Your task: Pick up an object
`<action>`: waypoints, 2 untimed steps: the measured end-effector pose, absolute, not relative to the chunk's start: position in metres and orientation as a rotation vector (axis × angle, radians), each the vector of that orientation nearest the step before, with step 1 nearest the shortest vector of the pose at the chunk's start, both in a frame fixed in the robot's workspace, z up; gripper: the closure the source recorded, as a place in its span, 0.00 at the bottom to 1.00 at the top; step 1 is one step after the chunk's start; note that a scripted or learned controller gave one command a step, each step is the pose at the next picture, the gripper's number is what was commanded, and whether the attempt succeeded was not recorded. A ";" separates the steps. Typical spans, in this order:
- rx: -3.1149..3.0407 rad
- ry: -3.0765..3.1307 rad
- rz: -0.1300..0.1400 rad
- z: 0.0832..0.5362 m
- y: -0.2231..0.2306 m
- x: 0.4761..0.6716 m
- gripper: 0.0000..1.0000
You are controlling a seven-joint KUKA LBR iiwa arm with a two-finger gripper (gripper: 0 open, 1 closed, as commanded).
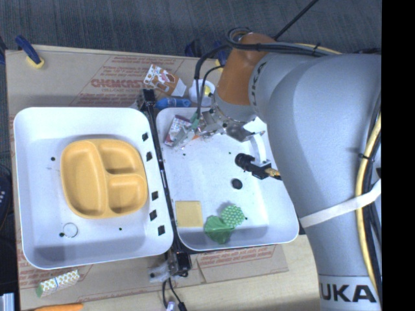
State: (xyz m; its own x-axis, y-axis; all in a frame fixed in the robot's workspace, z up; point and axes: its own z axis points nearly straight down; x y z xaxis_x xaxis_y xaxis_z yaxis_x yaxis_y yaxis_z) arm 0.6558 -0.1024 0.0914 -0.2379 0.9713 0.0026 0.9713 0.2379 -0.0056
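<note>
Upper middle of frame, gripper (206, 123) sits low in the right bin's (275, 229) top-left corner beside a crinkled wrapper (175, 131); can't tell its state. Risks: bin wall blocks the grasp, or the thin wrapper slips out.

Crumpled foil packet (176, 131) lies flat at the right bin's (214, 173) far-left corner, printed side up.

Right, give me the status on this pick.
Done: the arm has reached into the right bin, gripper low at its far corner by the crumpled wrapper. In hand: nothing visibly held. Left: grasp and lift; the green item and yellow square lie untouched at the near edge.
</note>
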 end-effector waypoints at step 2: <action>-2.435 -1.973 0.010 0.091 -0.098 0.655 0.00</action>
State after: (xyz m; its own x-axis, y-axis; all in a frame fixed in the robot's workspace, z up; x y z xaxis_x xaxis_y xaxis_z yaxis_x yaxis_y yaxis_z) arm 0.6551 -0.0978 0.0913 0.2072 0.9783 -0.0005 0.9782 -0.2072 -0.0096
